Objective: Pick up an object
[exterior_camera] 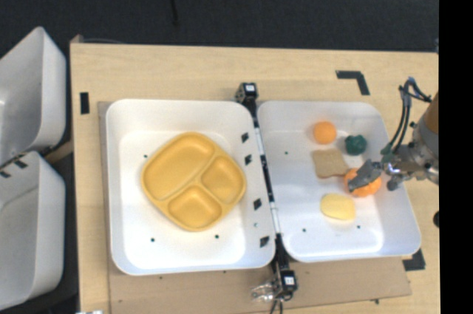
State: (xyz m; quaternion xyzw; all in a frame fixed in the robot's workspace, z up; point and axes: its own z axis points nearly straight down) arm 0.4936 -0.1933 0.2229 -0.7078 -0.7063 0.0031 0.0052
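Observation:
The right bin (295, 231) holds several small objects. A small orange ball (324, 132) lies near its far side, with a dark green lump (356, 144) just to its right. A flat tan slice (329, 163) sits in the middle and a pale yellow oval piece (338, 207) lies nearer the front. My gripper (375, 178) reaches in from the right rim and sits directly over an orange object (365, 188), touching or overlapping it. The gripper hides part of that object.
The left bin (126, 231) holds a yellow three-compartment plate (194, 180). A black-clipped divider (260, 172) runs between the bins. Cables (405, 113) hang by the arm at the right edge. White housings (29, 91) stand at the far left.

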